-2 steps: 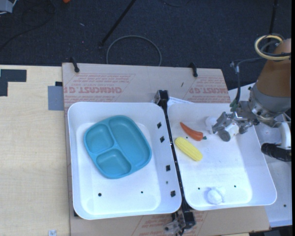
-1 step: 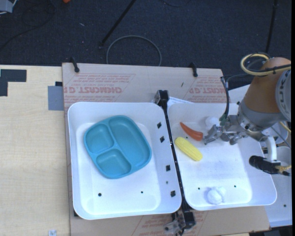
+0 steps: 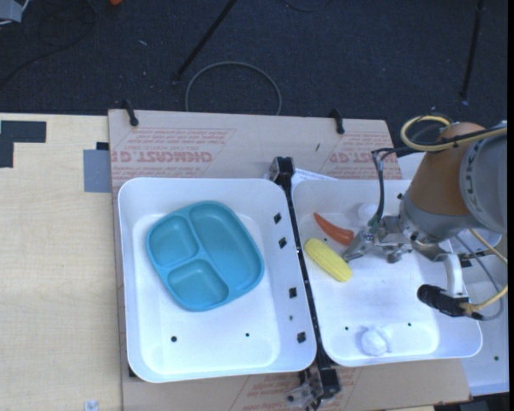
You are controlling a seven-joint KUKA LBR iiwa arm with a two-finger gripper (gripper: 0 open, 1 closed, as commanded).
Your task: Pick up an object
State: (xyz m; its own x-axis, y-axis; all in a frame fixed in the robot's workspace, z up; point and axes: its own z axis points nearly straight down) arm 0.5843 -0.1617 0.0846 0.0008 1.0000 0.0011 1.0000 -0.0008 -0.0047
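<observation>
Claw (image 3: 360, 248) low in right bin (image 3: 463, 345), tips just beside yellow corn cob (image 3: 328, 259) and orange-red carrot-like piece (image 3: 332, 227). Claw state: cannot tell, tips too small and blurred. Nothing seen held. Small white lump (image 3: 374, 342) near front wall, well apart. Blue divided plate (image 3: 205, 254) in left bin (image 3: 137, 332). Judgement: centre over corn, straddle short axis, avoid nudging carrot piece, close squarely before lift.

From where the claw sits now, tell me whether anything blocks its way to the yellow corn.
Nothing visible does. The claw sits in the right bin, just right of the yellow corn, with bare bin floor between them. The orange carrot lies just above that line, close to the claw.
</observation>
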